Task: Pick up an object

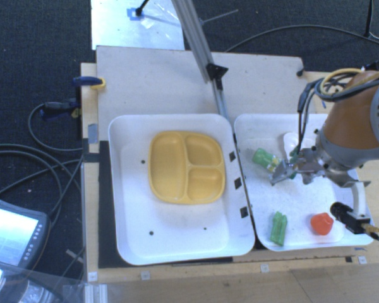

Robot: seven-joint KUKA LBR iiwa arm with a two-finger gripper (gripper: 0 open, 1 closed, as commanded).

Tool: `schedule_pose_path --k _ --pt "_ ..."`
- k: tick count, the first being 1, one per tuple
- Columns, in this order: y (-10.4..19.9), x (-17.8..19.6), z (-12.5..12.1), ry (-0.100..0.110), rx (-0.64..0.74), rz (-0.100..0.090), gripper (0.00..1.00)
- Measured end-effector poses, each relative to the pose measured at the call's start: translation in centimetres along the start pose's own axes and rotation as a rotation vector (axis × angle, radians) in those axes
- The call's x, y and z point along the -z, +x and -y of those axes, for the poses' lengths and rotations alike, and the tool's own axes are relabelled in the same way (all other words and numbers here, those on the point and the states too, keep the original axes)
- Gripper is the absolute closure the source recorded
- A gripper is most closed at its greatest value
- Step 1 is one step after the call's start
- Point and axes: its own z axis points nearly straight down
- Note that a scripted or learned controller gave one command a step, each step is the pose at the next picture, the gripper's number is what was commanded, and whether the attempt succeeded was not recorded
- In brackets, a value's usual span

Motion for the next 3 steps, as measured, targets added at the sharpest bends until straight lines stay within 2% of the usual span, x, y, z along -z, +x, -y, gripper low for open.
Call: schedule_pose_path --k 1,2,3 --pt "-0.4 -6.2 -0.1 0.001 0.000 0.000 0.00" --pt "-0.4 -8.1 -0.2 -0.001 0.000 0.000 0.00" --pt "-0.4 -6.9 -0.3 -0.006 0.000 0.000 1.00"
